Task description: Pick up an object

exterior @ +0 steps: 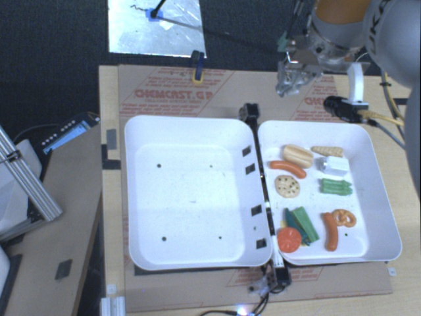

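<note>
The right bin (378,176) holds several toy foods: a bun (297,154), a red sausage (288,168), a round cookie (287,186), a ridged cracker (327,151), a white block (334,166), green beans (336,187), a dark green vegetable (302,222), a red tomato (289,239), a pretzel (344,218) and an orange-red sausage (330,232). My gripper (290,86) hangs high above the bench behind the right bin's far edge, with nothing visible between its fingers.
The left bin (141,150) sits beside the right one, with black clips (249,151) along the shared rim. A shiny sheet (131,18) lies at the back left, and a yellow and blue clamp (197,66) stands behind the left bin.
</note>
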`<state>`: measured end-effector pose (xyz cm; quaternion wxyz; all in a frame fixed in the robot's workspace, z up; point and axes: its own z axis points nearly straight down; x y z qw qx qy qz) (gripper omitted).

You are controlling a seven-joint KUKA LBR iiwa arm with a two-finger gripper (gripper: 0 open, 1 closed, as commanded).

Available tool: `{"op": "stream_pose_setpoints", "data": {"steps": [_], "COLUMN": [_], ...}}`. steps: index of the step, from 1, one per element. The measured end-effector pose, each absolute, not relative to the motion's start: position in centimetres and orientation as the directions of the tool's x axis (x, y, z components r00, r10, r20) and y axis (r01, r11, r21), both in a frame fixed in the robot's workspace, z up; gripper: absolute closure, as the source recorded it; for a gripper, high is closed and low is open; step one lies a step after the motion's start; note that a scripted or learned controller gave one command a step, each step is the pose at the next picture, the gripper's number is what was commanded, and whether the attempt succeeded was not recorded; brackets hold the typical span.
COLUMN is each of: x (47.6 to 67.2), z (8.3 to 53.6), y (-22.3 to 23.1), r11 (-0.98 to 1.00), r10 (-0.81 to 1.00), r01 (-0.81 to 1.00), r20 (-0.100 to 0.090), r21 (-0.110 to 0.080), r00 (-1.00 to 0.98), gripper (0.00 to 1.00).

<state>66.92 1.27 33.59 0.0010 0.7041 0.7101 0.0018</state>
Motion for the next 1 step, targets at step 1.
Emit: {"op": "stream_pose_setpoints", "data": {"steps": [1], "x": [66.89], "z": [36.25], "y": [5.6], "r11": [0.007], "r10": [1.0], "r01": [1.0], "r20": [0.001], "r21": [0.004], "r00": [-0.007], "gripper": [1.0]}}
